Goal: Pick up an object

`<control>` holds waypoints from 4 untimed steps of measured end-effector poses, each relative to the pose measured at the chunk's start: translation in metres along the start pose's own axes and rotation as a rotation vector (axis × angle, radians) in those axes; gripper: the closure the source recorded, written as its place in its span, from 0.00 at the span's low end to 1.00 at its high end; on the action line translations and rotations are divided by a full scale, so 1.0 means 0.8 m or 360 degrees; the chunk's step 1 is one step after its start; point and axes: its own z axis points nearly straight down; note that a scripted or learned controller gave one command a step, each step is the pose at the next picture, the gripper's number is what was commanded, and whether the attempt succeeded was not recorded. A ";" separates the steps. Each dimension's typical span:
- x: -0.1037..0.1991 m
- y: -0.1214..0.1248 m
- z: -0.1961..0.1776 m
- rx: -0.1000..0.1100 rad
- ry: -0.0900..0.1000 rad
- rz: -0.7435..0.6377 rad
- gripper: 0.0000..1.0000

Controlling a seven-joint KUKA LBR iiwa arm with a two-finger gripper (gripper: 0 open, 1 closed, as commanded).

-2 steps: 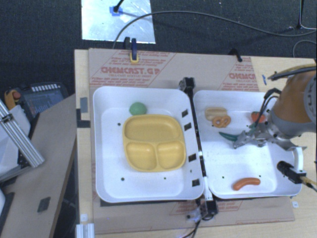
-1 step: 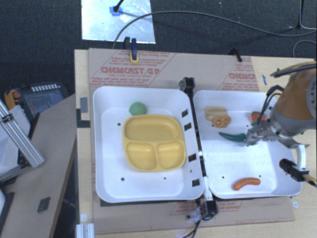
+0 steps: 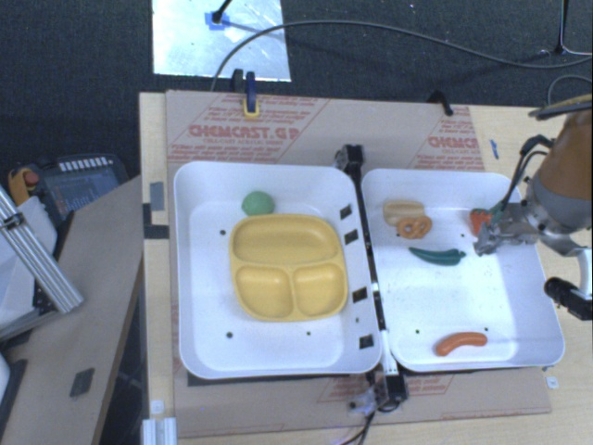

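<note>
The right bin (image 3: 519, 341) holds a green pepper (image 3: 437, 255), a tan bread piece (image 3: 402, 211) with an orange pretzel (image 3: 415, 227) against it, and an orange sausage (image 3: 460, 342) near the front. A small red object (image 3: 478, 220) lies at the bin's right side, partly hidden by the arm. My gripper (image 3: 491, 239) hangs low over the right part of this bin, just below and right of the red object and to the right of the pepper's tip. I see nothing held in it.
The left bin (image 3: 199, 248) carries a yellow divided plate (image 3: 285, 265) and a green ball (image 3: 258, 203) behind it. A black divider with clips (image 3: 364, 267) runs between the bins. The arm's grey body (image 3: 567, 193) covers the right bin's far right rim.
</note>
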 end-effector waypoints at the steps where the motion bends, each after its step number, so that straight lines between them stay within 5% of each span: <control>1: 0.007 0.013 -0.068 -0.0002 0.0000 -0.0003 1.00; 2: 0.013 0.022 -0.146 -0.0002 0.0000 -0.0005 1.00; 4: 0.160 -0.014 -0.143 0.0009 0.0006 -0.0009 1.00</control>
